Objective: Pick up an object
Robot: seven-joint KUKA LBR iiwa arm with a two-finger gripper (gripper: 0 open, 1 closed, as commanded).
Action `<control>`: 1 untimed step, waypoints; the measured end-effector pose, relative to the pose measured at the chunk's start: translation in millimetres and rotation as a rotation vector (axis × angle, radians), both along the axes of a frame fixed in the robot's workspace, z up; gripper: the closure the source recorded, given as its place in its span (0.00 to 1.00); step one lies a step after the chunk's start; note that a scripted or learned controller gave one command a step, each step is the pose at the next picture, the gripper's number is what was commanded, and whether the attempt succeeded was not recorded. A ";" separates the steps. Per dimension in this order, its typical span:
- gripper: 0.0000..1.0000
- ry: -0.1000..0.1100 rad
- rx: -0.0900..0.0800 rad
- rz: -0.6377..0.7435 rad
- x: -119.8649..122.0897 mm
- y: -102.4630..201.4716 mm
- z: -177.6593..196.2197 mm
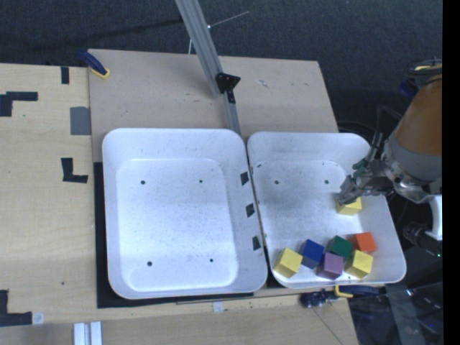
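Two shallow white bins sat side by side on the wooden counter [180,85]. The left bin [115,192] lay beside the right bin [302,146], whose near edge held a cluster of blocks: yellow [288,262], blue [312,251], purple [332,264], green [339,247], orange [365,242] and another yellow [361,264]. The jaws [351,190] hovered directly over a separate yellow block [350,206] by the right wall; whether they were released or clenched could not be told.

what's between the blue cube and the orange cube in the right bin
The green cube sits between the blue cube and the orange cube, with the purple cube just below that line, as the camera view shows.
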State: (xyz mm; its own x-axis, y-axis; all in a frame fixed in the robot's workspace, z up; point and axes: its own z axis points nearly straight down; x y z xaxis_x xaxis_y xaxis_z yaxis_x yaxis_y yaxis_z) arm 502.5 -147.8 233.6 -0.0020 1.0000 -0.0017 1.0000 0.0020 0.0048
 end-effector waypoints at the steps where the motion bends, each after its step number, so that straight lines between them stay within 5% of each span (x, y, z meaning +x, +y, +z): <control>1: 1.00 0.004 0.003 0.005 29.3 48.3 8.1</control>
